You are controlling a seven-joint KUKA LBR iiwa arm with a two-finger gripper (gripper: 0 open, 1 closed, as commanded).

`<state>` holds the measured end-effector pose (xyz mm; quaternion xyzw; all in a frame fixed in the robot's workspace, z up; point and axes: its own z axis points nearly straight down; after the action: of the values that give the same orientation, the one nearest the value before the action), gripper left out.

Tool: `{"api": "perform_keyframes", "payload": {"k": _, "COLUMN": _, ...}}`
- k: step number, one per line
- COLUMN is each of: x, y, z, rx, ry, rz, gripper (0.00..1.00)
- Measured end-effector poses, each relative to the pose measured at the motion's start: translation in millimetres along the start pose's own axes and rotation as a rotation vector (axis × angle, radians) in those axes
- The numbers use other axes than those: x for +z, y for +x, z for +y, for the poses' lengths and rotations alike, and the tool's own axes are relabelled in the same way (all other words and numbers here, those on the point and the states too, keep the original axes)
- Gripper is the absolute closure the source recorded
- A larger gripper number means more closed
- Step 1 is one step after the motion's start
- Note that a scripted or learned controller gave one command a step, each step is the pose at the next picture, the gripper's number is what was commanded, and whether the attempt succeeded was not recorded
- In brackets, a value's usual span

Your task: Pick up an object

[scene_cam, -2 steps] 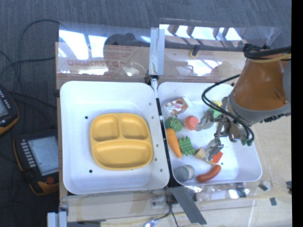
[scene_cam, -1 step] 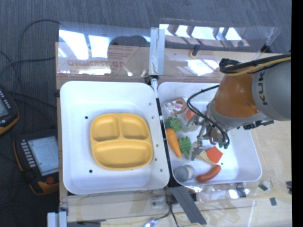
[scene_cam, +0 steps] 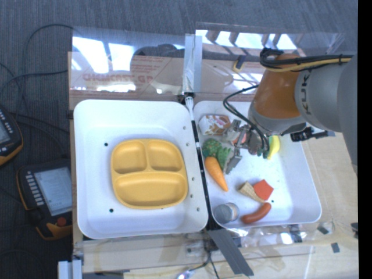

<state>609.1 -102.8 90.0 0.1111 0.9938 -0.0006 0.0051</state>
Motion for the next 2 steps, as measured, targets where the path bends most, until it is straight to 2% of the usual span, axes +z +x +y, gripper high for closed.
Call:
{"api": "perform_keyframes", "payload": {"k": 1, "x": 0.2, "y": -3.9, "z": 5.0, "rx": 0.166, "ry": -0.004, "rz": 0.017, "gripper": 0.0}}
{"api": "perform_keyframes", "payload": {"k": 2, "x": 1.1, "y": -4.9, "z": 2.7, "rx": 0.317, "ry": -0.004, "rz": 0.02, "gripper": 0.0}}
